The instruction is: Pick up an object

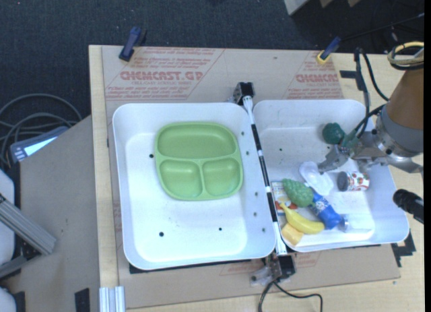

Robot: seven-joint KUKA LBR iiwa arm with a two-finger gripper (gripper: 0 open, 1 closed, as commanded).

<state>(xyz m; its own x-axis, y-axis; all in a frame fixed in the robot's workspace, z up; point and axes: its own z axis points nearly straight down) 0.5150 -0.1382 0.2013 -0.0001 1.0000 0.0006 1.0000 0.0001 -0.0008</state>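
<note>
My gripper (339, 158) hangs over the right bin (283, 118), coming in from the right below the orange band of the arm. Just beyond it sits a dark green round object (332, 132). Right under and in front of it lies a clear whitish object (316, 176). A small white and red can (356, 182) lies close beside the gripper, toward the bin's right side. Nearer the front edge are a green leafy toy (297, 191), a yellow banana (302, 222) and a blue object (329, 213).
The left bin (135, 189) holds a light green divided plate (199, 160). A black divider rail (259, 169) runs between the bins. Cables hang at the right near the arm, and clamps sit at the board's far corners.
</note>
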